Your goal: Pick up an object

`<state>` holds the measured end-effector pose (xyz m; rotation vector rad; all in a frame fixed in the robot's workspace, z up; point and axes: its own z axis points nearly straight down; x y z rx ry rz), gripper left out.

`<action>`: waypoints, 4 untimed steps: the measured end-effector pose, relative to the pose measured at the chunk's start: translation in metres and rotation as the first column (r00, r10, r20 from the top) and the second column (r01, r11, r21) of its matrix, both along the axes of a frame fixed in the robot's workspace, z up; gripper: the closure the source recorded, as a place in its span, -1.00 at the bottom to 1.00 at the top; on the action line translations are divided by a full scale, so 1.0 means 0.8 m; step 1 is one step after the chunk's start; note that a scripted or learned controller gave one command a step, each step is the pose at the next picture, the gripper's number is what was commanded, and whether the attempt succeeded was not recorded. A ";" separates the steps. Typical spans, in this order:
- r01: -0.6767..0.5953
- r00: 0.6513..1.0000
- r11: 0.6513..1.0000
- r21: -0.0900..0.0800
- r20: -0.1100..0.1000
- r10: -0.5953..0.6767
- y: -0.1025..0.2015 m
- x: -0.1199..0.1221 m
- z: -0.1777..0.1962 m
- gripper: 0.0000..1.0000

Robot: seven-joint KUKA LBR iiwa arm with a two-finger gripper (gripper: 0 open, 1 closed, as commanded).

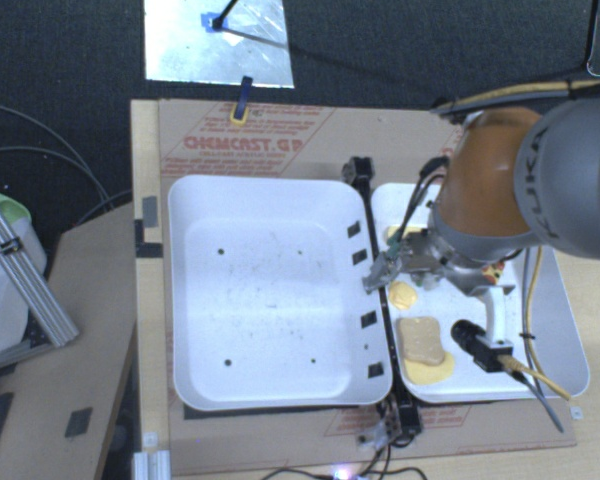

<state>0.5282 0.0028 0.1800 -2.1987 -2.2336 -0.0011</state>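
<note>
Objects for picking all lie in the right bin (570, 368), lower right of centre in the frame. Tan slab-like piece (420, 336) sits near the bin's lower left corner, resting partly on a pale yellow flat piece (432, 370) just below it. Small round yellow piece (403, 295) lies just above the slab, close to the divider between the bins. Another bit of yellow (394, 233) shows further up, by the bin's left wall, partly hidden by the wrist.

Left bin (270, 288) holds nothing to grasp, a few dark specks only.

Arm (540, 178) enters from the right edge; orange band above the wrist sits over the upper part of the right bin. Claw (388, 274) points toward the frame's left, at the bin's left wall, near the divider. Cannot tell whether it is apart or together: metal parts overlap and blur there. Nothing seen between them.

Key relation: round yellow piece lies just below the claw in the frame, almost touching in this slanted view; height above it not readable. Tan slab is further down, long axis running roughly up-down in the frame, parallel to the divider.

Judgement: approach stage, no grasp yet. Nearest candidate is the round yellow piece; its closeness to the bin wall may crowd the claw
</note>
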 end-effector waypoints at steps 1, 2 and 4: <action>0.002 1.000 1.000 0.000 0.009 -0.002 0.127 0.043 0.012 -1.00; 0.019 1.000 1.000 -0.006 0.000 -0.019 0.064 -0.044 0.005 -1.00; 0.002 1.000 1.000 0.001 0.017 -0.002 0.183 0.008 0.125 1.00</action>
